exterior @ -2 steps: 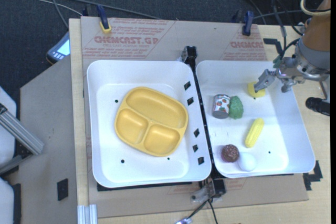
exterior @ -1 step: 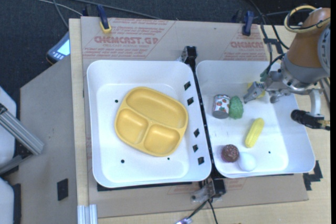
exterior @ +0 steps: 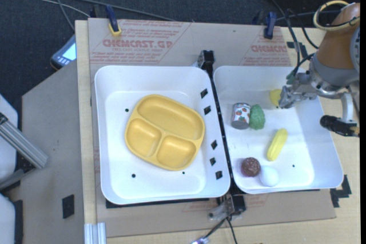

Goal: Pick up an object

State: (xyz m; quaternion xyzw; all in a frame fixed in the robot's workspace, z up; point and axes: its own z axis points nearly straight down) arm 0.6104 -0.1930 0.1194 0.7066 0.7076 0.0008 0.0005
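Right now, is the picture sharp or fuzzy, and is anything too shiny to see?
In the camera view, the yellow tray looks sharp under even light; the white bins are bright with soft shadows at their walls; the gripper is a bit blurry.

right bin (exterior: 320, 140) right half open, objects (exterior: 249, 116) leftward

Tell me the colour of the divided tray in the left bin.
Yellow: the divided tray shows plainly in the camera view.

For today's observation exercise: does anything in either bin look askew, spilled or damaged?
Nothing looks spilled or damaged. The yellow divided plate sits rotated, not square to the left bin. The small can in the right bin seems to lie tipped against a green item.
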